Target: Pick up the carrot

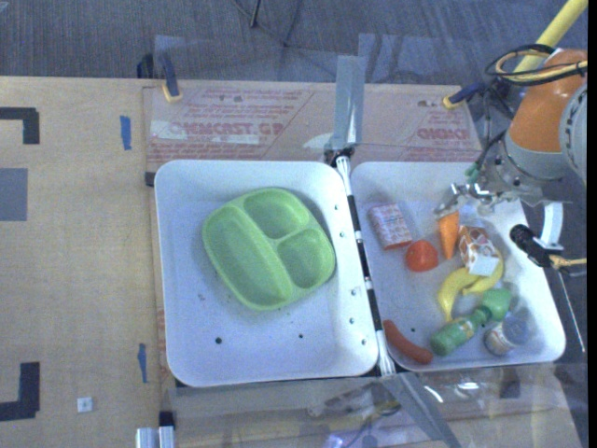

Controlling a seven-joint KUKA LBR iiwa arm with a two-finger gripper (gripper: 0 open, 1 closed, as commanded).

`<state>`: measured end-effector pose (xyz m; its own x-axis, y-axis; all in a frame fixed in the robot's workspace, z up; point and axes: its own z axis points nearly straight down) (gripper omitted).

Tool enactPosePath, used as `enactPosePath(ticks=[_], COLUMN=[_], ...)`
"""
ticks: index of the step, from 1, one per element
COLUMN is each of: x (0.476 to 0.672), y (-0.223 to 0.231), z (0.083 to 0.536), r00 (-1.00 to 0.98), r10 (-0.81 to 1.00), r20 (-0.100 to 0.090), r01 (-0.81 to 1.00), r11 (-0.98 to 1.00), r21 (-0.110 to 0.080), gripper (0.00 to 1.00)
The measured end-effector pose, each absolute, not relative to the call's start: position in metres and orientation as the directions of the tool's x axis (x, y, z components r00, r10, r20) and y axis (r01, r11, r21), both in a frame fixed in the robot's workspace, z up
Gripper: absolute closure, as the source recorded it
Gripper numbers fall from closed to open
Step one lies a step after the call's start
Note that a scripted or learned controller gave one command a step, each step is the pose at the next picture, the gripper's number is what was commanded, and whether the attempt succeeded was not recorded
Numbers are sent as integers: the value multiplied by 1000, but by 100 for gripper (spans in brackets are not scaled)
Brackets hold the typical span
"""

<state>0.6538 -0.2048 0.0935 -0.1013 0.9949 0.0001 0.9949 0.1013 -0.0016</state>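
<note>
- The carrot lies in the right bin, toward its upper right part, a short orange piece with its narrow end pointing down.
- The pincer is just above and to the right of the carrot's upper end, very near it; whether metal touches the carrot cannot be told.
- Whether the pincer is released or clenched cannot be told: its metal parts merge into a pale tangle, and nothing is seen held in it.
- The arm reaches in from the upper right corner, its orange band over the bin's upper right rim, the wrist bent down and leftward toward the carrot.
- Just right of the carrot is a small packet in white and orange, and under that a banana.
- A red tomato sits just left of the carrot's lower end, with a pink wrapped block further up and left.
- Along the bin's lower side lie a red sausage, a green bottle and a small jar.
- The left bin holds a green divided plate.
- Both bins rest on the wooden bench.
</note>
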Motion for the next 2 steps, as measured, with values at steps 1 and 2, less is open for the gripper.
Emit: enactPosePath(ticks=[1,2], x=[654,653], y=[-204,-203], z=[101,126], r00=[-103,-148], r10=[995,989], r20=[-1,-1], r01=[995,989], r11=[103,148], r21=[-3,-1], gripper=[100,100])
